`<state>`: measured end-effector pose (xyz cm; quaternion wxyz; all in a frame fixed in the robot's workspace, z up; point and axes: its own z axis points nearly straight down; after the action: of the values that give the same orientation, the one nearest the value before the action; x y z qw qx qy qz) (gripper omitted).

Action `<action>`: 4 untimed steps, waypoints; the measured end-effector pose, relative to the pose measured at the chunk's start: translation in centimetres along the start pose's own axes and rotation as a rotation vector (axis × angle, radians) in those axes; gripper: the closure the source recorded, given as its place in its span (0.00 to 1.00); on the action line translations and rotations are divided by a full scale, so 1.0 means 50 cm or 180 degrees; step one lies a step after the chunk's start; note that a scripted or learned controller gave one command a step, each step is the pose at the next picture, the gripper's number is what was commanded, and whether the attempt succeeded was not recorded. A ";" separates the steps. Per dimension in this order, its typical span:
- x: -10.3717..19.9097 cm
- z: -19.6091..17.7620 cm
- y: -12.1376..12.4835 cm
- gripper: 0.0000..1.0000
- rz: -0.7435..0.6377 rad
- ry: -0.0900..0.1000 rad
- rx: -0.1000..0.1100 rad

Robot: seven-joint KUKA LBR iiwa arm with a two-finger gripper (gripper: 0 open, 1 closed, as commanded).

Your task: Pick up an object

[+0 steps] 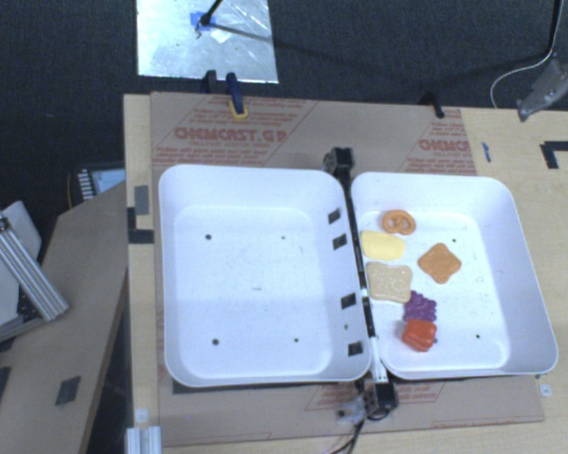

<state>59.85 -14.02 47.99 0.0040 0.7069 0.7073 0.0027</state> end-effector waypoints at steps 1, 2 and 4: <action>0.001 -0.011 0.006 1.00 -0.0017 -0.0004 0.0005; -0.137 -0.089 -0.125 1.00 0.0009 -0.0002 0.0017; 0.001 -0.119 -0.226 1.00 0.0005 -0.0002 0.0006</action>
<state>48.51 -13.96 53.82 0.0036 0.7075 0.7067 0.0019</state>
